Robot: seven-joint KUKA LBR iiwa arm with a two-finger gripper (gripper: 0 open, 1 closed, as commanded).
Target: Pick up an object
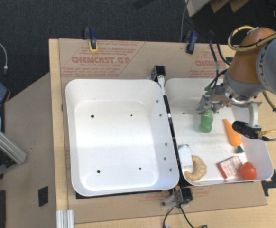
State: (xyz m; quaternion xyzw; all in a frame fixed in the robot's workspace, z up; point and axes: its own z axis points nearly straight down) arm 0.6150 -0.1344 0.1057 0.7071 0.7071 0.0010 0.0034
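My gripper [207,107] hangs over the right bin [185,96], reaching in from the right. Directly below its tips stands a green bottle-like object [206,123], touching or nearly touching the gripper. An orange carrot [232,133] lies to the right of it. Along the bin's front edge sit a tan croissant [197,169], a white item [184,155], a red-and-white packet [228,167] and a red tomato [248,171].
The left bin [81,141] is a wide white tray beside the right one, with a black divider rail [168,122] between them. Clamps [92,37] hold the cardboard base at the back. Cables trail from the arm at right.
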